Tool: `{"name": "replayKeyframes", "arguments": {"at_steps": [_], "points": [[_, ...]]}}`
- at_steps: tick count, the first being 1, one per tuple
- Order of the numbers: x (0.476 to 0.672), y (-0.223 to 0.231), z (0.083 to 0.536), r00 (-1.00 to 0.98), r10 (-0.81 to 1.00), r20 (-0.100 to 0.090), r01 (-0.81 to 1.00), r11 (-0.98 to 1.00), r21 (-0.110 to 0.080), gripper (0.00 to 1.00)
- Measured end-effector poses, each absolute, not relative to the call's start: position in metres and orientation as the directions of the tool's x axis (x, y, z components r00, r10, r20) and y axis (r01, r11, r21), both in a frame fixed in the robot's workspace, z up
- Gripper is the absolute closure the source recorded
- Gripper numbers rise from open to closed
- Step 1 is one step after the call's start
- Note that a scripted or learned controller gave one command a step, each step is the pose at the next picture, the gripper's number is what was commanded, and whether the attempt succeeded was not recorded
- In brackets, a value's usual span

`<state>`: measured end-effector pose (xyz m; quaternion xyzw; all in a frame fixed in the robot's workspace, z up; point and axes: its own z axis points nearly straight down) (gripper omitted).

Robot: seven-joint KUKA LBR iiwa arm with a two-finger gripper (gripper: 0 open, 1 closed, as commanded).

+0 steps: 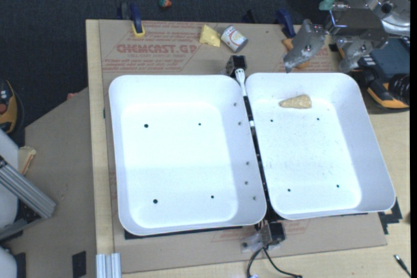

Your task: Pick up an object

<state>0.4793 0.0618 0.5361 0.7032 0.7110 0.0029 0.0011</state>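
Observation:
A small tan, flattish lump [296, 101] lies near the back of the right bin [365, 140]. It is the one object inside either bin. My gripper [324, 54] hangs above the right bin's back edge, up and to the right of the lump. Its two grey fingers [301, 50] are spread wide, open, with nothing between them. The left bin [130, 140] sits beside the right one, their rims touching along the middle.
Behind the bins, on the brown board, lie a yellow wedge [210, 36] and a small white box [233, 38]. Blue clamps [135, 17] grip the board's back edge. A small orange-green item [165, 2] sits on the dark floor beyond.

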Motion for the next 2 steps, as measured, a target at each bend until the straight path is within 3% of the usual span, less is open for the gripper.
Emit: {"name": "replayKeyframes", "arguments": {"at_steps": [1, 2], "points": [[0.4802, 0.0565, 0.5463, -0.001, 1.000, 0.001, 1.000, 0.001, 0.009, 1.00], [0.4802, 0.0565, 0.5457, -0.001, 1.000, 0.000, 1.000, 0.001, 0.008, 0.00]]}}
